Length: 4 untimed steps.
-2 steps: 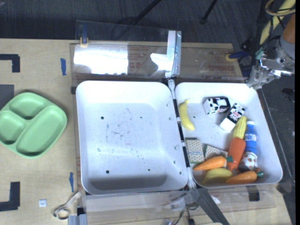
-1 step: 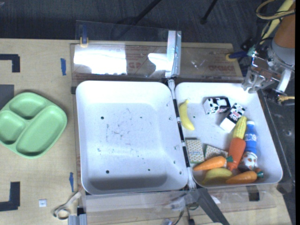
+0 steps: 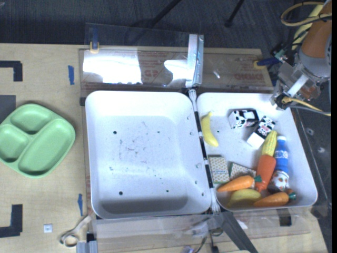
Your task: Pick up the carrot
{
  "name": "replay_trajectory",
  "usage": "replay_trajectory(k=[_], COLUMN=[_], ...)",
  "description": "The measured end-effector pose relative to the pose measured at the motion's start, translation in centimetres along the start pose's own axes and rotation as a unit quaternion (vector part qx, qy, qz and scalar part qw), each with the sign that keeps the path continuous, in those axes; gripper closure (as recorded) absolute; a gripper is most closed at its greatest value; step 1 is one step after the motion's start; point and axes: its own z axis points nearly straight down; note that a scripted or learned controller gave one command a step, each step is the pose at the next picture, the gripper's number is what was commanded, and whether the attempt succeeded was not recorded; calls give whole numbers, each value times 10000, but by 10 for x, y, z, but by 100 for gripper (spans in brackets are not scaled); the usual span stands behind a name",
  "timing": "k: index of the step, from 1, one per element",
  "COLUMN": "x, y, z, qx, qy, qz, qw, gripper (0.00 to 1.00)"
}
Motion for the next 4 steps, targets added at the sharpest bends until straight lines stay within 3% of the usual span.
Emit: replay_trajectory(k=[1,4], x=[-16,-11], y=[2,0], z=[-2,-33], qx=[1,0], qy=[-1,0], qz=[1948,1896], qw=[9808,9819], gripper=[100,100])
